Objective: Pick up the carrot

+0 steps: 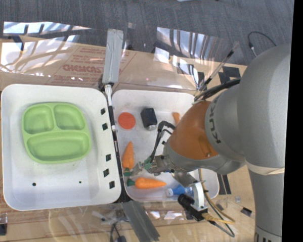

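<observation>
While the claw's (150, 165) state cannot be told, both white bins (11, 186) rest on brown cardboard (68, 63).

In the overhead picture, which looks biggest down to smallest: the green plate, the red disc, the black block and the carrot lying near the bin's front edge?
1. Green plate, by far the largest.
2. Carrot, long and thin.
3. Red disc and black block: too alike to rank. All sit at a similar distance from the camera.
</observation>
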Tool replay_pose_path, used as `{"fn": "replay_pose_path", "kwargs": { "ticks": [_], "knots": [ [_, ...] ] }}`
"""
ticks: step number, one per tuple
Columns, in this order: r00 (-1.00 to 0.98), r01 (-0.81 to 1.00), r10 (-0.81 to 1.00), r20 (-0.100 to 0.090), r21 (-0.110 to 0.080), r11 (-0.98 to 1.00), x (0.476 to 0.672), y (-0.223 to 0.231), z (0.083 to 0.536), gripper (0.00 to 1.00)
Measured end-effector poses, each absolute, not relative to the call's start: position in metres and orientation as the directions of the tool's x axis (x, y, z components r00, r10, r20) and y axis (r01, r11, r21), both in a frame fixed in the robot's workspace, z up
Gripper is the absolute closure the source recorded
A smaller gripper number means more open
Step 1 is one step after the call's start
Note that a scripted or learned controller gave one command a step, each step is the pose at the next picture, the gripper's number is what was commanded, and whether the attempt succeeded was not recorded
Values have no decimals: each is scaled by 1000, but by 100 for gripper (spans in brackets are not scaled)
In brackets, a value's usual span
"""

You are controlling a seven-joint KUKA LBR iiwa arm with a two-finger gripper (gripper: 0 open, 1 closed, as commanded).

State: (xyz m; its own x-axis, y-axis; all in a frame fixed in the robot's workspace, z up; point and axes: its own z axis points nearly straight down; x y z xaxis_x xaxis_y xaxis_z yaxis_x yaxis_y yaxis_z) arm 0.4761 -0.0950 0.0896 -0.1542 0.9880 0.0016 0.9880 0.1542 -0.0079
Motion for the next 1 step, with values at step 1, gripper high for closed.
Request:
{"fn": "replay_pose_path", "kwargs": {
  "ticks": [1],
  "knots": [
    [-119,993,993,2,-3,119,477,-103,90,0]
  ]
}}
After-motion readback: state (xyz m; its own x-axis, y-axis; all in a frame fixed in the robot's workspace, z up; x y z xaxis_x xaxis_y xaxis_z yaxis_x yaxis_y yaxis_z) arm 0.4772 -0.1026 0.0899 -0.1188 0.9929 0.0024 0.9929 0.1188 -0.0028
